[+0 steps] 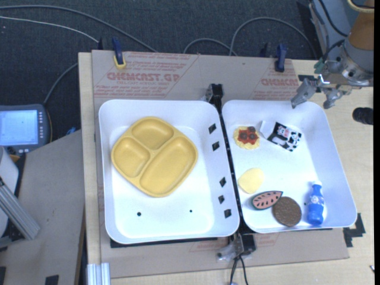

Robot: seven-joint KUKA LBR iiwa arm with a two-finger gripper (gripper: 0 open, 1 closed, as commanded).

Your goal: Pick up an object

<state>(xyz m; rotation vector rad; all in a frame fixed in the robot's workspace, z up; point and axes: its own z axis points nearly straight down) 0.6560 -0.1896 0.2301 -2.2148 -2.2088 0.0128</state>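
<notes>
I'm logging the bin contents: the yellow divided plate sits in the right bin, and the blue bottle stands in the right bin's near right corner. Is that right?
Not quite. The camera view shows the yellow divided plate in the left bin, not the right one. The rest holds: the blue bottle is in the right bin's near right corner.
</notes>
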